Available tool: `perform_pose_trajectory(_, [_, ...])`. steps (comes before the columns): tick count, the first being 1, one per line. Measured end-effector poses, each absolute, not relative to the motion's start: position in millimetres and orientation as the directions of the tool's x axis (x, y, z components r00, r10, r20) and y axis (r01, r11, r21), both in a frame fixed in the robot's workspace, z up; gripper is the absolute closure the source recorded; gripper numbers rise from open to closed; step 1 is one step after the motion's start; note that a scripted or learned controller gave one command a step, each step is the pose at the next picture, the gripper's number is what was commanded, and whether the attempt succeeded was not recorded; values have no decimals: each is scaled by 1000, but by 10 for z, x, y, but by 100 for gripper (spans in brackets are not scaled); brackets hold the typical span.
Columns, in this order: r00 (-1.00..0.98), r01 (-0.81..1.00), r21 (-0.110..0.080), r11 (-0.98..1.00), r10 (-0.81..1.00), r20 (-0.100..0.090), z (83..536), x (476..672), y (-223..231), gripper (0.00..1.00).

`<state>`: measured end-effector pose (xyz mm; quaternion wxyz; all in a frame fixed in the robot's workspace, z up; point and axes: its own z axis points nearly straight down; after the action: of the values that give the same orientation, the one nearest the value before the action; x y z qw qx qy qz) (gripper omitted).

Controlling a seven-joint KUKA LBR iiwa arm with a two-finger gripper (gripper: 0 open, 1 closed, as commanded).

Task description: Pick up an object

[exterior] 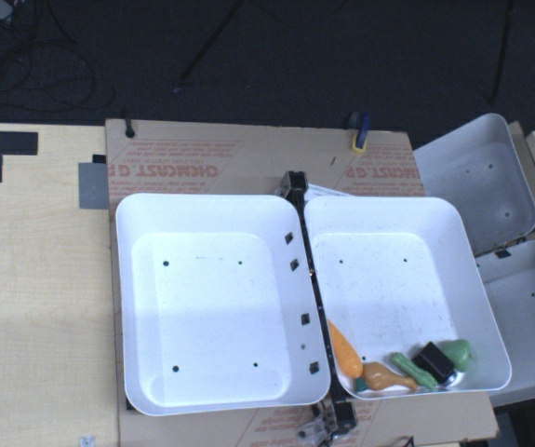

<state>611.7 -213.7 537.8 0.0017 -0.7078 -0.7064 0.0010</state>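
You cannot tell how the gripper's jaws stand, open or closed.

The largest thing on the bench is the cardboard sheet (pixel 248 161), which lies under both bins. The left bin (pixel 137 250) and the right bin (pixel 458 240) sit side by side, their inner rims touching along a line of black clips (pixel 295 186). At 3 o'clock of the right bin, a grey metal plate (pixel 476 180) stands tilted close to its outer rim.

Everything you could pick is bunched along the right bin's near wall, from 6 to 5 o'clock. An orange carrot (pixel 343 347) lies against the inner wall. Beside it are a tan piece (pixel 383 375), a long green piece (pixel 411 371), a black block (pixel 433 361) resting partly on that, and a round green piece (pixel 456 351). The floor of the right bin from 9 through 12 to 3 o'clock gives you open room.
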Motion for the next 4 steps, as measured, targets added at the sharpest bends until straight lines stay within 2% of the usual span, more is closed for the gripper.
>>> perform_pose_trajectory(1, [-4, 1000, -1, 4, 1000, -1, 5371, 6373, -2121, 100])
perform_pose_trajectory(2, [0, 1000, -4, 0, 1000, 1, 5376, 6205, -2128, 100])
perform_pose_trajectory(3, [-4, 1000, -2, 4, 1000, -1, 5369, 6449, -2116, 100])
perform_pose_trajectory(4, [1, 1000, -4, -1, 1000, 1, 5376, 6256, -2129, 100])
